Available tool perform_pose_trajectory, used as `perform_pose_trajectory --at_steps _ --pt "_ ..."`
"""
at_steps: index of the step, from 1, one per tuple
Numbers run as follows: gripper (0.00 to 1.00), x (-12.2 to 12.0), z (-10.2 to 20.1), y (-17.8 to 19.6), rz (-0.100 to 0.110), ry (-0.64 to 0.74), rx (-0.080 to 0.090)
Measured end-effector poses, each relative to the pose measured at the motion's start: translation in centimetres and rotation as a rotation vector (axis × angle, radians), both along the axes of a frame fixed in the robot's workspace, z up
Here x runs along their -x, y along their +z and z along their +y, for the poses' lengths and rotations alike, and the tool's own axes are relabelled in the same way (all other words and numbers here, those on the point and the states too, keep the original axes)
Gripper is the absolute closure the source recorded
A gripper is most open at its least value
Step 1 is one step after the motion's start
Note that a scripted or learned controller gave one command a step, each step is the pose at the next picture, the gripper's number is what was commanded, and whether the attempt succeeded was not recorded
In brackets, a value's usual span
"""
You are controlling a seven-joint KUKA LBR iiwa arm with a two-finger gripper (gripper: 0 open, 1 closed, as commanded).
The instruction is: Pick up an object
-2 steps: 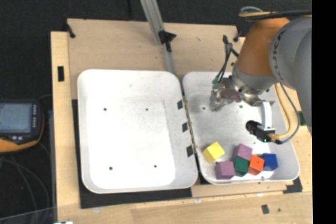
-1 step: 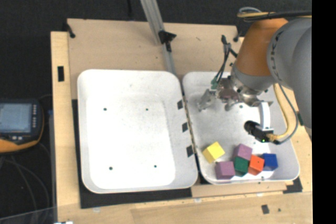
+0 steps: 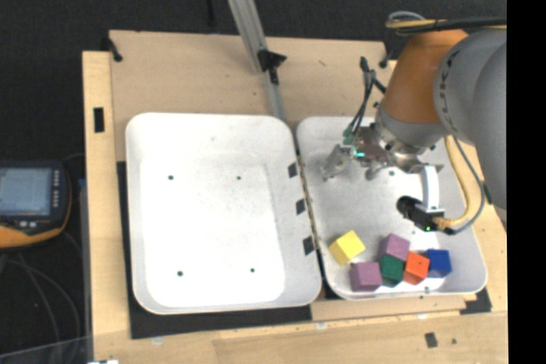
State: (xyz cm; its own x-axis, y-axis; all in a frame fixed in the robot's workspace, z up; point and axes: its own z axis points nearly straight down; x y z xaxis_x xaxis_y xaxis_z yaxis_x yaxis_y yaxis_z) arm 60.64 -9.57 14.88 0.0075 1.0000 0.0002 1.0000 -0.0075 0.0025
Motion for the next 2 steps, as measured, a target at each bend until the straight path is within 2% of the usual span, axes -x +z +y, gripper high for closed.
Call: perform_pose_trajectory --at_steps 1,2 --pt "0.00 -3.50 -2.09 3.37 -0.004 0.006 0.003" --pt "1.00 -3.37 -2.13 4.28 -0.002 0.009 0.003"
